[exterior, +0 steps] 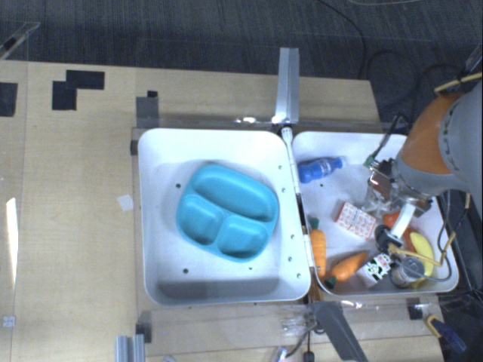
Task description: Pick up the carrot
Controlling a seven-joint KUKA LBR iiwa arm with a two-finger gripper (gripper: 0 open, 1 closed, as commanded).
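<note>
Two orange carrots lie at the front of the right bin (pixel 355 145). One carrot (pixel 318 252) rests along the bin's left wall with its green top pointing away from the front. The other carrot (pixel 349 266) lies at a slant beside it, green end toward the front corner. My gripper (pixel 376 200) hangs over the middle of the right bin, above a red-and-white patterned packet (pixel 355 220). It is to the right of the carrots and further back, apart from both.
A blue bottle (pixel 319 169) lies at the back of the right bin. A banana (pixel 423 249), a small carton (pixel 379 267), a can (pixel 408 272) and a red-orange item (pixel 390 219) crowd its front right. The left bin (pixel 158 202) holds a blue divided plate (pixel 226 211).
</note>
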